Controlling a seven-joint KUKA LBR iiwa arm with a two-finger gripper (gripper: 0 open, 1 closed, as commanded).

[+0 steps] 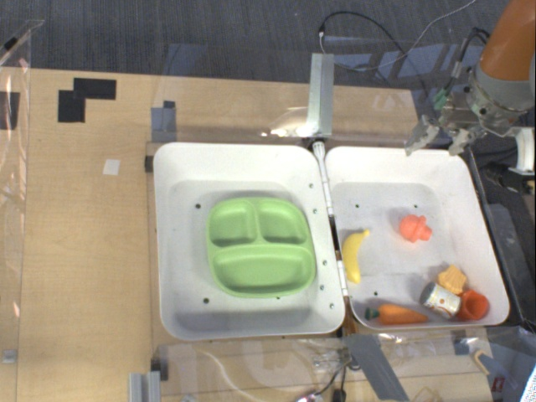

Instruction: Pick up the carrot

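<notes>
Two shallow white bins sat side by side on the wooden bench (100, 249); the left bin (180, 308) held a green divided plate (261, 247), lying flat near its middle, with two small compartments along its far side and one long compartment along its near side, and nothing lay in any of the three; the right bin (469, 182) held the loose items; the carrot (400, 314), orange with a green tip at its left end, lay on its side against the near wall of the right bin, pointing roughly along that wall; a yellow banana (353, 255) lay near the bin's left wall, curved and standing well apart from the carrot; a small orange-pink toy (414, 229) rested toward the middle of the bin, apart from the others; in the near right corner a cluster sat close together: a tin can (441, 301) lying on its side, a small tan waffle-like piece (452, 279) just behind it, and an orange-red cup-shaped object (474, 306) beside the can on the right; the gripper (437, 139) hung over the far rim of the right bin, its two fingers spread apart with nothing between them, well away from the carrot at the opposite side of the bin; a metal post (322, 95) stood behind the seam between the bins
</notes>
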